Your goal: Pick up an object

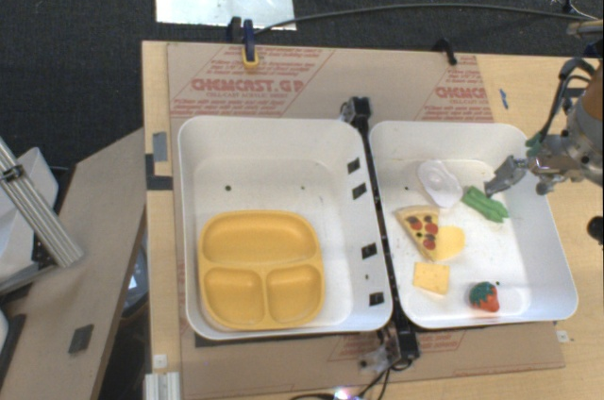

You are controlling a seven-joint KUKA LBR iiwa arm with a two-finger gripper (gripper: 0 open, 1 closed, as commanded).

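Nearest the camera, at the front of the right-hand bin (pixel 557 294), sits a toy strawberry (pixel 485 296), with a pale yellow cheese square (pixel 432 277) just beside it to the left. Behind these lies a pizza slice (pixel 422 229) partly overlapping a yellow wedge-shaped piece (pixel 451 243). Further back, a white translucent item (pixel 438 182) rests near the bin's centre, and a green vegetable piece (pixel 485 205) lies just beside it to the right. The pincer (pixel 510 174) is positioned directly above and touching or nearly touching the far end of the green piece; its state cannot be determined, and nothing is confirmed as held. The left-hand bin (pixel 274 134) contains a yellow divided tray (pixel 261 269). Both bins rest on the tabletop (pixel 321 77). Assessment: the green piece appears the likeliest target. For a sound pick, the pincer should centre over the piece's middle rather than its tip, straddle its narrow width, descend fully, and avoid nudging the white item alongside.
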